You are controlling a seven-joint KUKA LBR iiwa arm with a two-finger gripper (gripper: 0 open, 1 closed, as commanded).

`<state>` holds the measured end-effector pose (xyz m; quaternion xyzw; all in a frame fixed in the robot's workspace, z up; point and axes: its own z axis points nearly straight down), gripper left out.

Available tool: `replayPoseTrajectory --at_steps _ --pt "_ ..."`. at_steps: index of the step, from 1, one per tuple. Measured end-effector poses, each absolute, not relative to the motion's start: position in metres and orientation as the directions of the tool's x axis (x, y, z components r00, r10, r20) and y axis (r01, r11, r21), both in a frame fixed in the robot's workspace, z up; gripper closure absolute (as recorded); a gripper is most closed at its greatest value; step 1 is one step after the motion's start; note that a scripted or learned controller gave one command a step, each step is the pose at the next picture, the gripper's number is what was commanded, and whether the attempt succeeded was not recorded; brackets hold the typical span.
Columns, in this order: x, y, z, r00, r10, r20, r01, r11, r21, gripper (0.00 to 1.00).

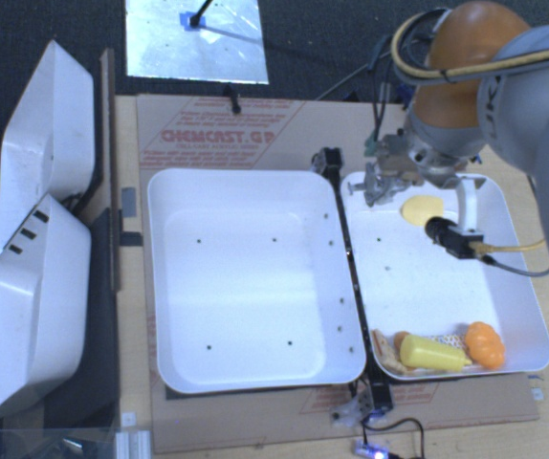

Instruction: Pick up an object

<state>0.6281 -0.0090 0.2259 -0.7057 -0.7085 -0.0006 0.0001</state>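
My gripper hangs over the far left corner of the right bin, its metal fingers pointing down near the bin's back wall. A pale yellow, flat round object lies just right of the gripper, apart from it. At the near edge of the right bin lie a yellow bottle-like object, an orange round object and a flat cracker-like piece. Nothing shows between the fingers.
The left bin sits beside the right one, with a black divider between them. A black cable fitting with a yellow cable hangs over the right bin. White bin lids lie at the far left.
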Motion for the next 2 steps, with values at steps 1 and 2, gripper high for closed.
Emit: replayPoseTrajectory --at_steps 1,2 --pt "0.632 0.043 0.236 -0.005 1.000 0.001 1.000 0.005 0.001 1.00" --pt "0.633 0.102 0.226 -0.005 1.000 0.001 1.000 0.005 0.000 1.00"
